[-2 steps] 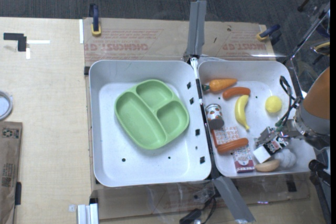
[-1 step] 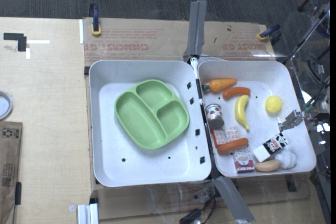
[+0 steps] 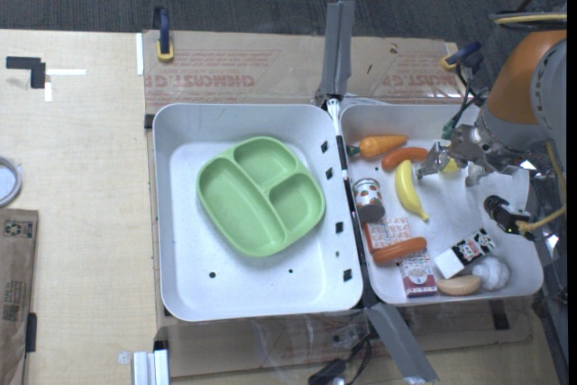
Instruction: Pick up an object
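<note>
The right bin [image 3: 505,288] holds several small items. An orange carrot [image 3: 383,143] lies at its far left, a red-orange piece [image 3: 402,157] just below it, and a yellow banana [image 3: 410,190] under that. My gripper [image 3: 439,162] hangs over the bin's upper middle, just right of the red-orange piece and above the banana's top end. Nothing shows in its grasp. The arm's orange band [image 3: 527,81] is at the right.
The left bin [image 3: 171,284] bears a green divided plate [image 3: 261,195]. The right bin also holds a small can [image 3: 367,197], a red-white packet [image 3: 388,234], a red sausage [image 3: 398,251], a small box [image 3: 417,275], a white block [image 3: 448,264] and a tan roll [image 3: 460,286]. Cables [image 3: 532,221] hang at the right.
</note>
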Action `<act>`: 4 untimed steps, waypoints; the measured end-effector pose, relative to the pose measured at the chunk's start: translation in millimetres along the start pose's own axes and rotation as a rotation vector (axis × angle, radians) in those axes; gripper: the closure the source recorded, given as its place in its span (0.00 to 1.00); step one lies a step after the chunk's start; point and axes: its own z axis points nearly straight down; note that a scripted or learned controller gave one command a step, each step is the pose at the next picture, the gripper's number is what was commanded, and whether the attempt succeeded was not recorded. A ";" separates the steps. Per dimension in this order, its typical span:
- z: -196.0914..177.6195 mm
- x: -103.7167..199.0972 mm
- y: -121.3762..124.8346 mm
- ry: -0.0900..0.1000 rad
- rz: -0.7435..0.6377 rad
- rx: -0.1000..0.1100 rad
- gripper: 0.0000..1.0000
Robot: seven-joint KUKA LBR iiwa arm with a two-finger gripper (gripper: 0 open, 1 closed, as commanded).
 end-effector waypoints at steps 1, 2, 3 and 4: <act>0.5 64.0 -37.5 0.001 -0.069 0.003 0.00; 2.2 49.0 43.8 0.000 0.065 0.009 0.00; -32.2 50.7 20.5 0.000 -0.132 0.001 0.00; 1.0 19.2 23.5 0.001 -0.148 0.003 0.00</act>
